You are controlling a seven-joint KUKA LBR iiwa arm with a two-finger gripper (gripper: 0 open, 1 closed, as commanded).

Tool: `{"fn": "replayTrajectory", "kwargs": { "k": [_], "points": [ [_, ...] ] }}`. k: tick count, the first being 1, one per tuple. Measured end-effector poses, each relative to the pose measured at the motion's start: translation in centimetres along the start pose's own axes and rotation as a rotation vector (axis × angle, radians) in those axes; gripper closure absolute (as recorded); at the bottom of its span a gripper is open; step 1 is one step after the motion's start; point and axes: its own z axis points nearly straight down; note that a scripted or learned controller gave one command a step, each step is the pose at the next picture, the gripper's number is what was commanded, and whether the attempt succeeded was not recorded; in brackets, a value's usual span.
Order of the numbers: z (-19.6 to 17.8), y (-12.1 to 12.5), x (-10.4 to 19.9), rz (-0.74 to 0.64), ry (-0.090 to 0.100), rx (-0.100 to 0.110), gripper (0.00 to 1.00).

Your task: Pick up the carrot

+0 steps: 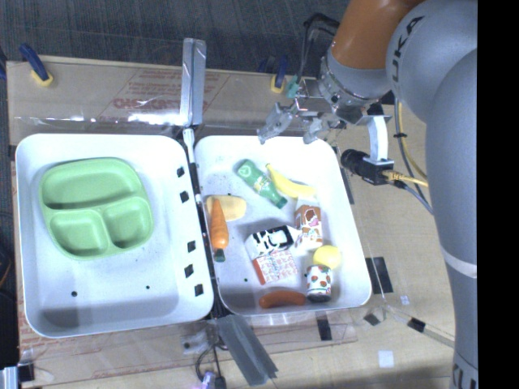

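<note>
Overhead, gripper (292, 128) hangs spread (holding nothing), carrot (219, 227) well below.

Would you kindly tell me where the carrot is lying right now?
The carrot lies in the right bin, along its left wall beside the divider, just below a pale yellowish item and left of the small printed carton.

Both bins (340, 185) look like smooth white plastic w/ a slight sheen. Green tray (96, 207) in the left bin: matt plastic, smooth. Carrot (218, 224) at the right bin's left wall: smooth, dull orange. Green bottle (259, 182) toward the bin's far side: glossy. Carton (276, 254) mid-bin: printed paper/card. Arm (434, 71) above the bin's far-right corner: smooth grey shell, orange band glossy. Bench (154, 91) behind the bins: brownish board under clear film.
</note>
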Motion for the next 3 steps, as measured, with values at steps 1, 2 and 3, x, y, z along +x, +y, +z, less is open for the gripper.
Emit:
{"fn": "replayTrajectory", "kwargs": {
  "k": [1,2,3],
  "points": [
    [7.9,-3.8,9.4,0.014,-0.001,0.001,0.0],
    [9.2,-9.6,7.0,0.041,-0.001,0.001,0.0],
    [13.2,-12.6,-0.7,0.072,0.0,0.0,0.0]
  ]
}}
